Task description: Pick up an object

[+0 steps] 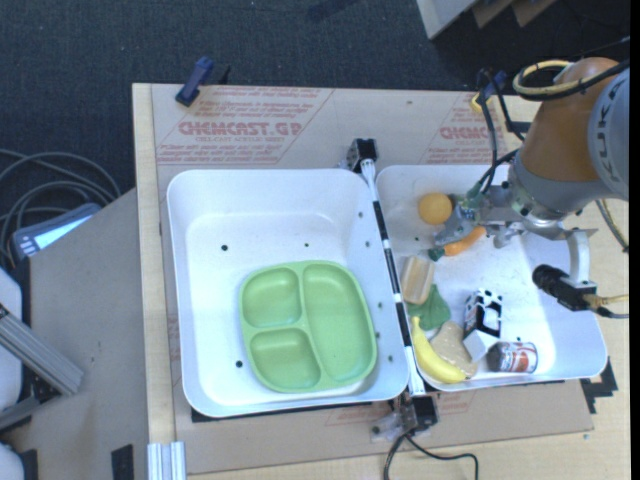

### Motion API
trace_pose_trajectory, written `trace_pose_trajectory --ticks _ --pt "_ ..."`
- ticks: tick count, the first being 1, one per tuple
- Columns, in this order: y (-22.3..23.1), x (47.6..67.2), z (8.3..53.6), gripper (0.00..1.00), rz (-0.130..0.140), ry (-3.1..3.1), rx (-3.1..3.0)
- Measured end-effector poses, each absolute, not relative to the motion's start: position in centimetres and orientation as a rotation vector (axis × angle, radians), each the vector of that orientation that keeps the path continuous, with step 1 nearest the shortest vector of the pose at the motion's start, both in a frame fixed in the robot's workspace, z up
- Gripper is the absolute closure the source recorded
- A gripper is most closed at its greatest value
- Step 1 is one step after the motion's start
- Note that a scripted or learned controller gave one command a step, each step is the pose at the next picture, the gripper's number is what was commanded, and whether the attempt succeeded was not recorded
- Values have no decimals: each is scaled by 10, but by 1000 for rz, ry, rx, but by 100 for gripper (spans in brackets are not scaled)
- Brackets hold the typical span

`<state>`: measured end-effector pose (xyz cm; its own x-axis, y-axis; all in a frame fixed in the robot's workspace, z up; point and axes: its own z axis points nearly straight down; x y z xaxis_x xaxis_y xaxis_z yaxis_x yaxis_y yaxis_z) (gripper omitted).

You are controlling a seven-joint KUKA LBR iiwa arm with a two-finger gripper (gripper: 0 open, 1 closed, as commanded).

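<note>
Camera view: we see two white bins side by side on the bench [150,268]. The left bin [200,208] carries a green divided tray [305,325]. The right bin [570,353] carries the candidate objects: an orange ball [435,208] near the far wall, an orange carrot-like piece [462,245], a tan block [417,280], a green leaf-like item [433,310], a banana [435,358], a black-and-white box [485,313] and a small can [512,357] at the near edge.

The arm [570,138] reaches into the right bin, and the gripper [470,220] sits low between the orange ball and the carrot-like piece. We cannot tell how the fingers stand; the wrist hardware hides them, and we see no object between them.

Risks, in our judgement: the ball may roll away on contact. The two orange items lie near each other, so a closure may catch both or neither. The bin's far wall stands near and may obstruct the approach.
</note>
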<state>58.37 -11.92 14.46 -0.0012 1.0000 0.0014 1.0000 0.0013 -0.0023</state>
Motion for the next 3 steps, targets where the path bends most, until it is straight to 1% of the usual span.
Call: trace_pose_trajectory --ticks 1,2,3 --pt "-110 502 85 0 0 -2221 -2222" --pt "-117 568 85 0 -3 -2223 -2223" --pt "-97 625 84 0 29 -2209 -2214"
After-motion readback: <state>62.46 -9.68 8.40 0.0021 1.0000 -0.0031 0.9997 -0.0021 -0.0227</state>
